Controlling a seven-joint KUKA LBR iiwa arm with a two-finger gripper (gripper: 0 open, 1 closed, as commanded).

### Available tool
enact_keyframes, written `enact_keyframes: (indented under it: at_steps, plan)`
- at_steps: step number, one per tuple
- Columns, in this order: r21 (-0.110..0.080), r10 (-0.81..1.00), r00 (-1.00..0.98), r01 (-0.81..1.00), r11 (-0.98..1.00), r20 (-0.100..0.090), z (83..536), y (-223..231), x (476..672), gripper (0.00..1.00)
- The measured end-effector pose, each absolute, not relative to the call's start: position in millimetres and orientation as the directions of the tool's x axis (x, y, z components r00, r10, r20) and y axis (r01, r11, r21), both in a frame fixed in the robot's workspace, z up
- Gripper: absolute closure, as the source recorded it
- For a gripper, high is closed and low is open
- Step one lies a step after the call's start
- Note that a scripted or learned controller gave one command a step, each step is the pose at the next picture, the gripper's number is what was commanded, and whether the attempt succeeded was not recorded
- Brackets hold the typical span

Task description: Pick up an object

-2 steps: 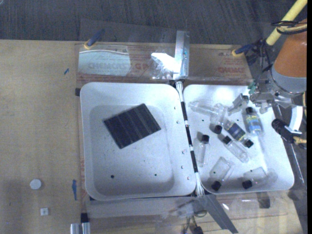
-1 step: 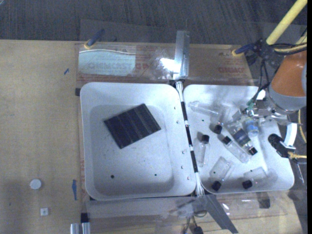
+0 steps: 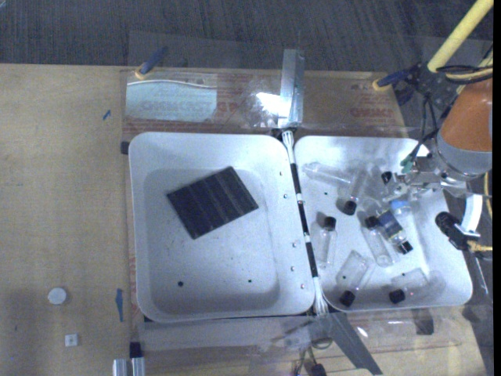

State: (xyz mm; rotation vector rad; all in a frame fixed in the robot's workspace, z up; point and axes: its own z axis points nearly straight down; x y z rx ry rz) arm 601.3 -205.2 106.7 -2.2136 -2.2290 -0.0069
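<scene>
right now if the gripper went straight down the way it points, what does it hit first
Probably the clear plastic vials with black caps heaped in the right bin, just below the gripper. Depth is hard to judge from this slanted view.

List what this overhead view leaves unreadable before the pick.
- Gripper: small and lost among clear clutter in the camera view; what it touches can't be judged.
- Clear vials in the right bin: transparent on white, so outlines and count are uncertain.
- Arm: cut off by the right edge.
- Dark ridged panel in the left bin: too small to identify.
</scene>
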Motion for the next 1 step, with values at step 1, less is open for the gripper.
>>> enact_keyframes:
  at_steps: [1]
  plan:
    - [0.001,0.999,0.034,0.999,-0.034,-0.001,217.5,-162.9,608.7,1.00]
